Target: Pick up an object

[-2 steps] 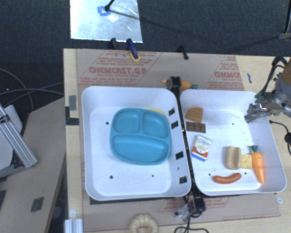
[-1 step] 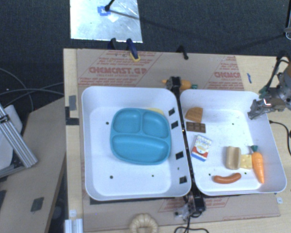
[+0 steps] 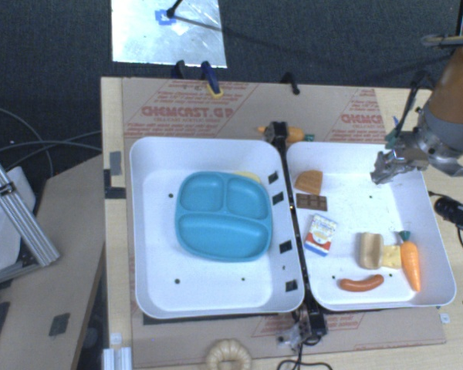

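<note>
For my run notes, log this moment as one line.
phase: approach | gripper: over right white bin's far side, nothing visibly held | nearest item: tan bread-shaped toy | blue divided plastic plate: left bin

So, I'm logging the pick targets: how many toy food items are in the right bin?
6: bread slice and chocolate bar upper left, milk carton below them, bread roll, carrot and sausage near the front. More may be hidden.

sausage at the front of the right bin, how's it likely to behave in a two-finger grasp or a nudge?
The sausage is a thin, round-sided, slightly curved link, so it would probably roll or pivot if nudged from the side. Its glossy skin suggests it may slip between fingers. It looks like toy food, so likely light and fairly stiff.
</note>
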### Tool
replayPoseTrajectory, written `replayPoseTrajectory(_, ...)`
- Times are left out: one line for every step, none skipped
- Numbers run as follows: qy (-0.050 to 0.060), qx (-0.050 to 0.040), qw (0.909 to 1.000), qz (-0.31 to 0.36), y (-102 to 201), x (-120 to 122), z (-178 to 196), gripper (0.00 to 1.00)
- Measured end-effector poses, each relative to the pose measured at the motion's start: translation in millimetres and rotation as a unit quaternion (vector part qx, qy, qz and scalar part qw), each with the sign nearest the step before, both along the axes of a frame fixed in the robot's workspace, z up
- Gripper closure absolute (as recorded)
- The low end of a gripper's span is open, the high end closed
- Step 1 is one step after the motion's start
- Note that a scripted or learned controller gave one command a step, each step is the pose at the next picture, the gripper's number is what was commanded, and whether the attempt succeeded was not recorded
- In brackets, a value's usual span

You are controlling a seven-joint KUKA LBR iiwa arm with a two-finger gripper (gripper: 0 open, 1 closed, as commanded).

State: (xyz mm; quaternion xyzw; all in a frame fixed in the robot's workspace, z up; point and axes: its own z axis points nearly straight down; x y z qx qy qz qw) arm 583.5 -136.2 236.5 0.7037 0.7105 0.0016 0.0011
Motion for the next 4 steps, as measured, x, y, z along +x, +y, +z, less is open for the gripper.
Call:
replayPoseTrajectory(0.001, 0.0004, 1.0000, 0.000, 56, -2, -13, 1.00)
replayPoseTrajectory(0.001, 0.0006, 1.0000, 0.000, 106, -4, -7, 1.00)
replayPoseTrajectory(0.002, 0.0000, 1.0000, -0.001, 140, 1, -17, 1.00)
replayPoseTrajectory(0.001, 0.0000, 1.0000, -0.002, 138, 7, -6, 1.00)
